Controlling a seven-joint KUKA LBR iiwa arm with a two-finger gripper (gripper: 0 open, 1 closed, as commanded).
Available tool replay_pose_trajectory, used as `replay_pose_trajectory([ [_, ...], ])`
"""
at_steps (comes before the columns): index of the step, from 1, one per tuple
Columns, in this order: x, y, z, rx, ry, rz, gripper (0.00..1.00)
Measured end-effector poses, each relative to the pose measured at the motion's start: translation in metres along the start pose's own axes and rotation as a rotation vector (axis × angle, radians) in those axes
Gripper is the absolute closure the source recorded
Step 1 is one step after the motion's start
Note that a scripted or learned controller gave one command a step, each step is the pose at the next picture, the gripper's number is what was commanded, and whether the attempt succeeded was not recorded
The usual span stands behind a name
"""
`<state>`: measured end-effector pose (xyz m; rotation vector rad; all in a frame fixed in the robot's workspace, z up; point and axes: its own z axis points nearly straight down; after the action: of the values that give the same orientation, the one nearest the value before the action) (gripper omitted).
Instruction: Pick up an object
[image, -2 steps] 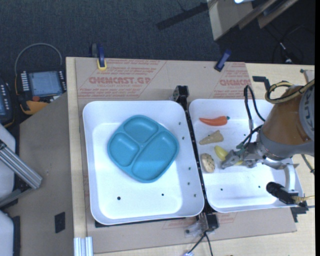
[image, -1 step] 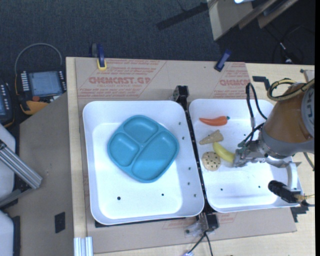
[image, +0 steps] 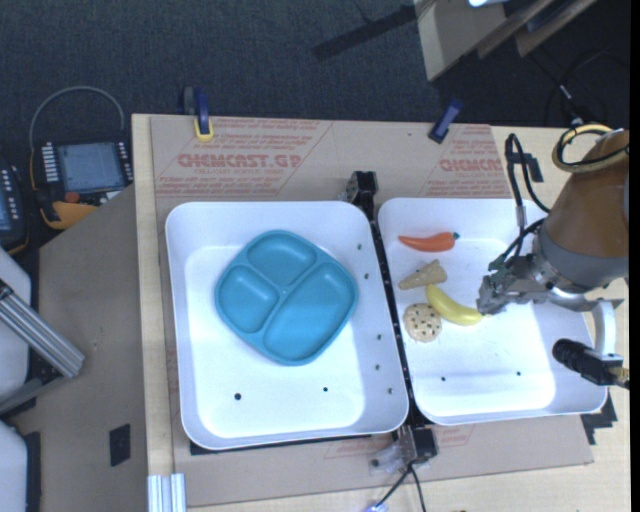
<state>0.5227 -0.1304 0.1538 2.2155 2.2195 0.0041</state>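
A blue plastic sectioned plate (image: 287, 296) lies in the left white bin (image: 190, 330), well apart from the fingers. In the right white bin (image: 500, 390), a round speckled cookie (image: 423, 322), a tan wedge-shaped piece (image: 423, 276) and an orange toy carrot (image: 428, 241) sit left of the gripper (image: 494, 297). The yellow toy banana (image: 452, 306) lies just beside the fingertips, its right end touching or nearly so. How far the fingers stand apart cannot be told. The banana looks light, smooth and curved, likely slippery; gripping across its thick middle seems best.

Bright even light, soft shadows, slight blur
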Motion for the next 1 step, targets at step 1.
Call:
replay_pose_trajectory([
  [1, -0.0043, 0.0101, -0.0486, -0.001, -0.001, 0.001, 1.0],
])
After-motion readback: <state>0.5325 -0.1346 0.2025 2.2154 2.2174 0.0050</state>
